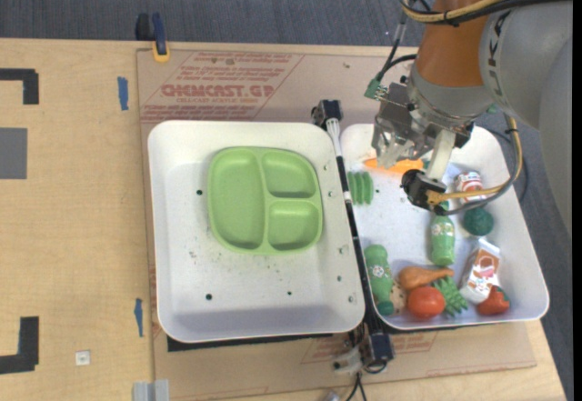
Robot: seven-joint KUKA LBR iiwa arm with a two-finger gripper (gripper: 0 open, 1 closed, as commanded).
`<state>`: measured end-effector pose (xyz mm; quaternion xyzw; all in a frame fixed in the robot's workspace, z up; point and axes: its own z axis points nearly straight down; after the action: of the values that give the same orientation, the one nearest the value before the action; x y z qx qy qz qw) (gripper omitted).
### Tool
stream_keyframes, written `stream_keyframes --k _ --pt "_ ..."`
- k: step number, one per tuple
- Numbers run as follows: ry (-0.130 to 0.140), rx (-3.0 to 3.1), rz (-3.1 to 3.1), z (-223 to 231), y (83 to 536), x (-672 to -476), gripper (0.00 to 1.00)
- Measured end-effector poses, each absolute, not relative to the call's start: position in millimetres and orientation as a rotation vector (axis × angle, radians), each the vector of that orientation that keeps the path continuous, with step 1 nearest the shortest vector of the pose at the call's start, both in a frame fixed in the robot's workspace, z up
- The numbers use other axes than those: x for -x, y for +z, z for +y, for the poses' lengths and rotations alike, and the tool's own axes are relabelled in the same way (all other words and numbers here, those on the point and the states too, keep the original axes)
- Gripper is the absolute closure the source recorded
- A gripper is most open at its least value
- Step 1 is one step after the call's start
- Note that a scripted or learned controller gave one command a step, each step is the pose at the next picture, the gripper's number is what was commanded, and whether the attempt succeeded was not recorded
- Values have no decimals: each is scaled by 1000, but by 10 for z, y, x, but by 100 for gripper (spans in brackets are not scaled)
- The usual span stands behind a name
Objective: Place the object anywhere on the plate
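The green divided plate (pixel 264 199) lies in the left white bin (pixel 182 299), with nothing on it. My gripper (pixel 414 158) hangs low over the back of the right bin (pixel 532 299), its fingers apart and pointing down. An orange toy piece (pixel 386 165) lies on the bin floor just under and between the fingers, partly hidden by them. Nothing looks lifted or held.
Several toy foods lie in the right bin: a ridged green piece (pixel 360 187) by the divider, a small can (pixel 468 181), a teal ball (pixel 478 222), a green bottle (pixel 442 241), a carton (pixel 482 268), a tomato (pixel 425 301). A black clamp (pixel 326 110) sits between the bins.
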<state>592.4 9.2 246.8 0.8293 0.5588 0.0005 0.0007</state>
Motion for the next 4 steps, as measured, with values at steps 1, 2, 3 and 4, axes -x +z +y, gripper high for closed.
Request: stream_keyframes --k 1,2,3,4 --pt "3 -2602 1756 97 2568 -5929 100" --pt "4 -2601 1757 101 2667 -5934 100" --pt "4 -2599 1758 105 2766 -5939 100" --pt "2 -2548 1839 1059 3028 -5800 100"
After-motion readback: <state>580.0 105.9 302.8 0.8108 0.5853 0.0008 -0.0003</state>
